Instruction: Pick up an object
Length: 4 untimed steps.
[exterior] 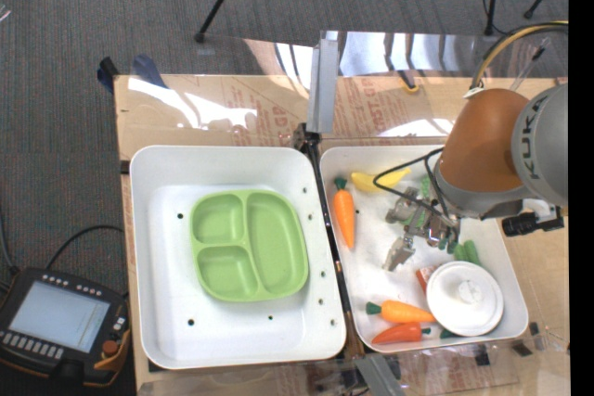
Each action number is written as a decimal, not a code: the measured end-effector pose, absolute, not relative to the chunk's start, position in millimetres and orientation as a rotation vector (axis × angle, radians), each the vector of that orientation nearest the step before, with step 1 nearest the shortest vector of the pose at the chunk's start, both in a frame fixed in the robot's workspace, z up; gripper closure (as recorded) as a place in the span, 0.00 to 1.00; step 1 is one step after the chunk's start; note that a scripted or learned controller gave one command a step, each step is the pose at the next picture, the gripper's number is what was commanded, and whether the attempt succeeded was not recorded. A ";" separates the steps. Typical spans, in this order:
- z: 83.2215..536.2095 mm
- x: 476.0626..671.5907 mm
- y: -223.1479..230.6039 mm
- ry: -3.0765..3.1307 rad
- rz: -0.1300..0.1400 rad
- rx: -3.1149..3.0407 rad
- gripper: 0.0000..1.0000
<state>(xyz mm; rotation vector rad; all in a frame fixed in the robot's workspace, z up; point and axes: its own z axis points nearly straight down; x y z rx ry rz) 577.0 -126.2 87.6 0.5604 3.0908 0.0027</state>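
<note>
Your grey arm with its orange band (483,144) reaches in from the right and bends down over the right-hand white bin (357,315), wrist low above the bin floor. The two-finger gripper (404,241) hangs just right of the long orange toy carrot with a green top (344,213). Its metal fingers (397,255) look spread apart with nothing between them, but they are small and cluttered, so take that reading with some caution.

That carrot lies near the bin's left wall, its long axis running roughly along the wall, green top at the far end and tip pointing toward the near edge. It rests on the bin floor, apart from the gripper.

Just beyond the carrot's green top you see a yellow banana-like piece (380,179), partly covered by the arm. To the carrot's right, past the gripper, green pieces (467,251) poke out from under the wrist; their shape is hard to make out. Nearer the front, right of the carrot's tip, sit a round white lidded bowl (464,297) and two smaller orange carrots (406,312) lying crosswise.

Left of the carrot, in the other white bin (148,190), lies a green three-compartment plastic tray (249,244).
</note>
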 end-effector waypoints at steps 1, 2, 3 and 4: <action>92.0 503.1 -126.8 3.014 0.005 0.814 0.00; 87.7 580.7 -103.6 3.047 0.003 0.762 0.00; 95.2 499.6 -149.8 3.038 0.002 0.655 0.00; 91.0 481.2 -119.7 3.056 0.000 0.648 0.00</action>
